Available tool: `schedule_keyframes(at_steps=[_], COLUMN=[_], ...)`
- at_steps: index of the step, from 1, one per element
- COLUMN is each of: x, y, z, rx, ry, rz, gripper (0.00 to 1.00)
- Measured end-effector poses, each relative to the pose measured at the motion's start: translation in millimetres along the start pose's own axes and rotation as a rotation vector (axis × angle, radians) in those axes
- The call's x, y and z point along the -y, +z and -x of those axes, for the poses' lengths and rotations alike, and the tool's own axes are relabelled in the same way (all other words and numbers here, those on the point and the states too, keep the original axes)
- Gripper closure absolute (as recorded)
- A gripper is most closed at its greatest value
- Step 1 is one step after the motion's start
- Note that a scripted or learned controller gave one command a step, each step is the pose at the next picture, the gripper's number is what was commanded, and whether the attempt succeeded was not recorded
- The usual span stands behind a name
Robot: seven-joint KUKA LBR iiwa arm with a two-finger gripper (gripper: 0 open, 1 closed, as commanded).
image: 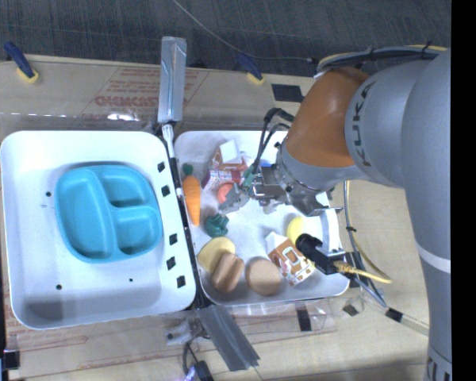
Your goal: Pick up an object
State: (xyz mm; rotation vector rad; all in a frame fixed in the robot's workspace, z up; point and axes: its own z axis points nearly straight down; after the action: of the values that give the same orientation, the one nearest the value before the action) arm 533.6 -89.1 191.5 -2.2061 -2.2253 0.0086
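One gripper (239, 190), perhaps slightly open, among toys.

The right bin (192, 144) is crowded along its left wall and front edge by a carrot (192, 199), rolls (227, 272) and a carton (292, 263) (tightly packed); open floor is offered around the blue tray (109, 210).

Even, soft overhead light; faint shadows; slightly blurry, low-resolution detail.
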Motion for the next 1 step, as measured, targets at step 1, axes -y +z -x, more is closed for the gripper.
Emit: schedule_keyframes(at_steps=[1], x=[-95.3], y=[84.2], z=[40.4], rx=[0.0], ry=[0.036], rz=[0.014], gripper=[0.0])
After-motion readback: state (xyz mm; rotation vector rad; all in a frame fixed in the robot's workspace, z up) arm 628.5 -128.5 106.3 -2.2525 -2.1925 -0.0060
